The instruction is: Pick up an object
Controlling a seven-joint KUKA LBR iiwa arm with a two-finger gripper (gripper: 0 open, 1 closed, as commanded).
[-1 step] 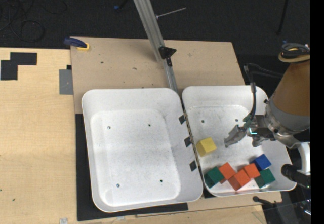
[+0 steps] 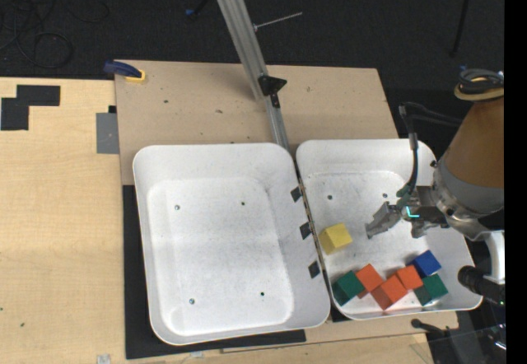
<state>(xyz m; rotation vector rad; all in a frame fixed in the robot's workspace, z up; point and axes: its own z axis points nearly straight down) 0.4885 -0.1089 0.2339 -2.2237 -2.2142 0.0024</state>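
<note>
Your bench (image 2: 206, 107) carries two shallow white bins side by side. The left bin (image 2: 165, 181) has bare floor showing across it. The right bin (image 2: 354, 161) holds all the blocks, and the arm (image 2: 482, 156) reaches into it from the right, its orange band sitting above the grey wrist.

A slanted metal rail (image 2: 243, 33) runs from the top of the view down to the gap between the bins.

The gripper (image 2: 385, 221) sits low over the middle of the right bin, fingers pointing left. You can see the two fingers spread apart with nothing between them, so it's open and holding nothing; the tips are small and dark, so treat the spread as probable rather than certain.

The yellow block (image 2: 336, 237) lies just left of the fingertips, near the bin's left wall, apart from the gripper.

The rest cluster along the near edge: green block (image 2: 349, 287), orange block (image 2: 370, 276), a larger orange block (image 2: 394, 288), a second green block (image 2: 431, 291) at the right corner, and the blue block (image 2: 426, 263) just above it. Those five sit touching or nearly so.
</note>
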